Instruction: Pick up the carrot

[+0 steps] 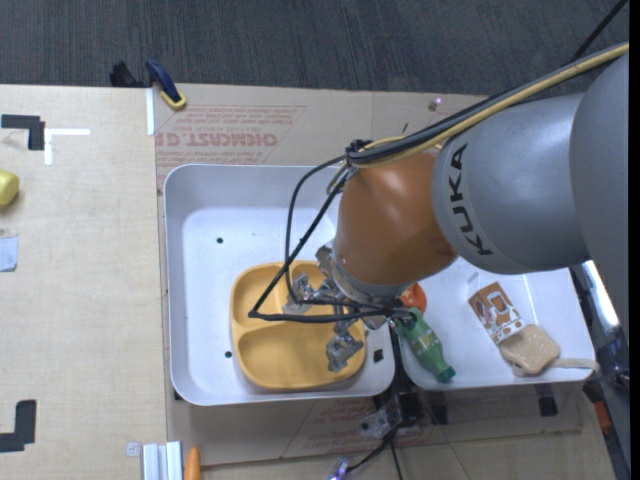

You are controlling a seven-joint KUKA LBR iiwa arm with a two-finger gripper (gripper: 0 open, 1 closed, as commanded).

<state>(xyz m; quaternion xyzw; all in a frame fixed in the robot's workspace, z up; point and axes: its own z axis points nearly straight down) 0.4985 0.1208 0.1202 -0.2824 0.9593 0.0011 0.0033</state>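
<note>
Presently catalogued, from the one slanted view over the bench (80,298):

1. Arm, mine (520,178): grey, with the orange band (390,223) above the wrist, reaching in from the right and covering the seam between the two white bins. Black and yellow cables looped off the wrist.

2. Gripper (343,346): low over the left bin (195,228), at the right end of the yellow divided tray (262,338), near that bin's front right corner. How the gripper stood I could not tell; the metal parts blurred against the tray. Nothing readable in its hold.

3. Carrot (413,295): a small orange-red sliver showing just under the wrist, at the left edge of the right bin (560,368), most of it hidden by my arm. It lay just beside the green bottle's upper end; whether they touched I could not tell.

4. Green bottle (424,345): lying slantwise along the right bin's front left corner.

5. Printed packet (496,311): flat near the middle of the right bin.

6. Tan piece (530,349): just beside the packet, towards the front edge.

7. Yellow object (6,188): at the bench's far left edge, well apart from both bins.

8. Cardboard sheet (230,133): under the bins, printed lettering showing behind the left one.
</note>
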